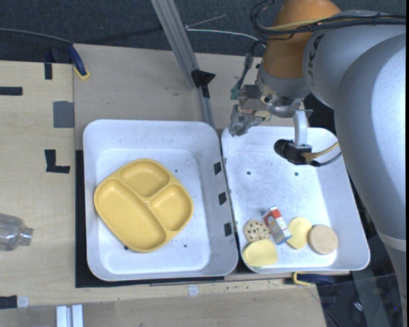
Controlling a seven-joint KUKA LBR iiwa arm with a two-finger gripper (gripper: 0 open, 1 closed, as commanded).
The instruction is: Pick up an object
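Observation:
My gripper (239, 125) hangs over the far left corner of the right bin (296, 182), well away from the objects. Those lie in a cluster at the bin's near edge: a chocolate-chip cookie (256, 230), a pale yellow piece (260, 253), a small red and white carton (277, 224), another yellow piece (299, 231) and a tan round disc (322, 239). The left bin (99, 142) holds a yellow divided plate (142, 204). The gripper carries nothing that I can see.
A metal pole (180, 43) slants down to the gap between the bins. A clear plastic bottle (5, 231) lies on the bench at the far left. A black fitting with a cable (294, 150) hangs over the right bin's far end.

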